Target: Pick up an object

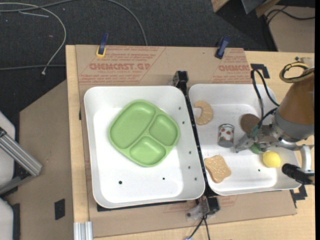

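Leftmost, a shallow white left bin point(100, 184) holds a light green three-compartment plastic plate point(144, 132). Beside it, the shallow white right bin point(235, 184) contains a tan half-ring cracker point(203, 112) near its far left corner, a tan toast slice point(217, 168) near the front, a small grey can with red spots point(226, 135), a brown round disc point(248, 122), and a yellow lemon-like ball point(271, 159). The gripper point(250, 141) sits low between can and ball; whether its claw is open or closed cannot be told.

Can point(226, 135), toast point(217, 168), lemon point(271, 159) (yellow) — right bin point(220, 95)
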